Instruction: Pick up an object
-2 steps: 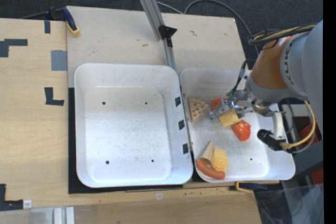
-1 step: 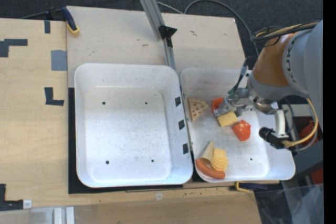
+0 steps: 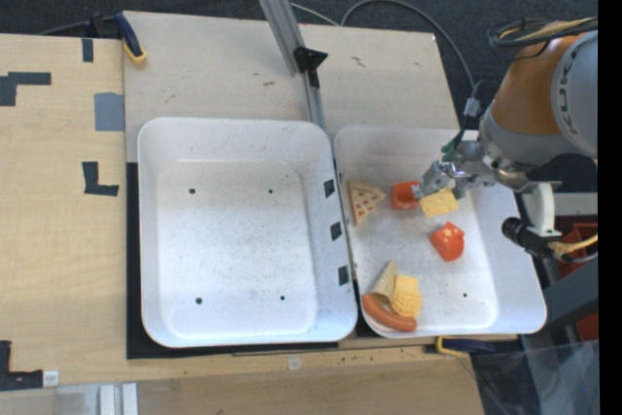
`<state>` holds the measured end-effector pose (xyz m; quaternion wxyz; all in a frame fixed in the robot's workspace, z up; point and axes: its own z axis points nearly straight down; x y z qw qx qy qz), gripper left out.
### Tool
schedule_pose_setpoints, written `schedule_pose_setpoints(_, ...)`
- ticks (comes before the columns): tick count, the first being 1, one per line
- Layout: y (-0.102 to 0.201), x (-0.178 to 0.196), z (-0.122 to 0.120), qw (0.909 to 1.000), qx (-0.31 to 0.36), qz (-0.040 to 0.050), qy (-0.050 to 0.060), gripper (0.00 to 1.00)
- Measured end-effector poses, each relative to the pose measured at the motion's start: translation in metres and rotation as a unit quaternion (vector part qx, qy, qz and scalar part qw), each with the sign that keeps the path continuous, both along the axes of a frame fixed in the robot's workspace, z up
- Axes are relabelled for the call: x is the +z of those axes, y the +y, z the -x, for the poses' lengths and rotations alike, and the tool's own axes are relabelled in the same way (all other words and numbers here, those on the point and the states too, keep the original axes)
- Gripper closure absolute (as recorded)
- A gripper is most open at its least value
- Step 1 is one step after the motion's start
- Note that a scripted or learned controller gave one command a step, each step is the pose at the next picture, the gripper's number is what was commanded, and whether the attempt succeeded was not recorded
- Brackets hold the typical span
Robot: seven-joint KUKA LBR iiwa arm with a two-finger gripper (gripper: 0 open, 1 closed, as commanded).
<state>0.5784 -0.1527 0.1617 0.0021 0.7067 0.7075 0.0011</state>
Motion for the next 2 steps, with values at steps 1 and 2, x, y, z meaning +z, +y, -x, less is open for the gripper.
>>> schedule_pose_setpoints(1,-0.007,0.059,0.004,1.0,0.0,0.0003,0.0,1.0)
schedule_pose_setpoints(2,-0.007,0.113,0.002,1.0,0.0,0.0002,0.0,1.0)
